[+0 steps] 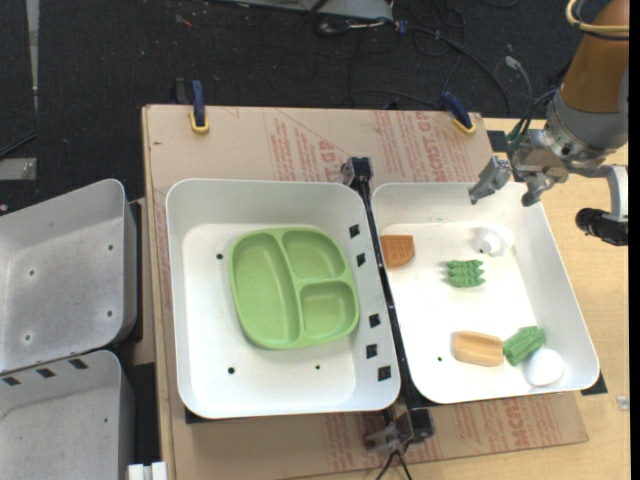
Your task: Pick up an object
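- While the arm is reaching in from the upper right of the frame, its gripper (509,180) is hanging above the far rim of the right bin (572,298), with its two fingers spread apart and nothing between them
- Sitting that high and that near the bin's top edge, it is looking more like a tool waiting to pick a target than one committing to a grasp; that is my reading, not something shown
- All the loose candidates are lying in the right bin, which is presumably serving as the picking side: a small white piece (488,239) nearest the gripper, just below it, a green ridged piece (464,273) in the middle, and an orange-brown piece (397,250) against the left wall by the divider
- Toward the lower right of the frame, a tan piece (477,348), a green piece (523,344) and a white round piece (545,367) are crowding together, touching or nearly so, which is likely making a clean two-finger pinch harder there
- The left bin (190,298) is holding a green divided plate (295,287) lying flat in its centre, too broad and low to be inviting a pinch
- The white piece and the green ridged piece, each standing apart from its neighbours, are seeming the easier picks
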`<action>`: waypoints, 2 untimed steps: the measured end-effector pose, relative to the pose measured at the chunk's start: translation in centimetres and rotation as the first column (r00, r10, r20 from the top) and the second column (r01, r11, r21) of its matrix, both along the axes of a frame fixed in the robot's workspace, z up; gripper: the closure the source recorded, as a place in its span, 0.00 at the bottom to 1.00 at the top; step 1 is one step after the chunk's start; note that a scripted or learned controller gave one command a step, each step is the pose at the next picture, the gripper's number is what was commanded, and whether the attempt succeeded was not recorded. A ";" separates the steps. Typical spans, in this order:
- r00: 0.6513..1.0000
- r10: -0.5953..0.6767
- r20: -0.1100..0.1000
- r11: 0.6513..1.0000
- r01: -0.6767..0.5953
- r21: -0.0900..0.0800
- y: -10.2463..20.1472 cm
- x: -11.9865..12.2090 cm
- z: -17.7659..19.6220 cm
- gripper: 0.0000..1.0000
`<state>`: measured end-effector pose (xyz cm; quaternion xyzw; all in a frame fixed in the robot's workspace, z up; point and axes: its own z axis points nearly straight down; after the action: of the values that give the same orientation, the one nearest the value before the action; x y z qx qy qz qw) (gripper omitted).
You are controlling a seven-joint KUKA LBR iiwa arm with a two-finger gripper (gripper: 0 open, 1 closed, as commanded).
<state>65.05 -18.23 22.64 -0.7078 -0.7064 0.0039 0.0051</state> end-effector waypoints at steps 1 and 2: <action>1.000 0.003 0.013 1.000 -0.003 -0.002 0.1 0.3 0.9 0.00; 1.000 0.002 0.007 1.000 -0.002 -0.001 0.5 -0.4 -5.3 0.00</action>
<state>64.66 -17.71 17.33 -0.7071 -0.7071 0.0016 0.0023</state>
